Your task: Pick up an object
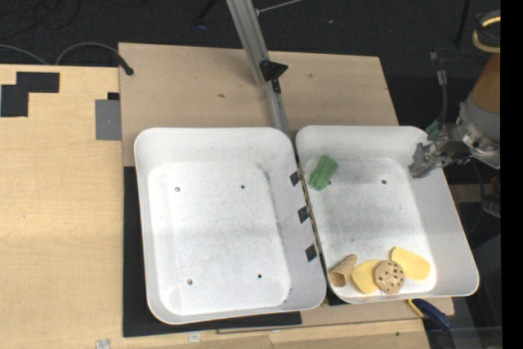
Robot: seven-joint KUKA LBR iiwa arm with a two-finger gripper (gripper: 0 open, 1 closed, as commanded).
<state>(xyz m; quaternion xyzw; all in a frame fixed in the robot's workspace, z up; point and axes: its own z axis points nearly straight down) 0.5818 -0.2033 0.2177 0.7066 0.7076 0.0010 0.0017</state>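
In the right bin (458, 245), a green block (323, 172) lies near the upper left corner, against the divider. Along the bin's front edge sit a tan cone-like piece (343, 266), a yellow round piece (366, 276), a brown perforated disc (391, 277) and a yellow piece (411, 263), all close together. My gripper (422, 161) hangs at the right bin's upper right edge, far from the green block and well above the front cluster. Nothing is visible between its fingers.
The left bin (151, 167) sits beside the right one, with black clips (303, 213) along the shared edge. A slanted metal rail (245, 20) rises behind the bins. The arm's orange band (489, 82) is at the far right.
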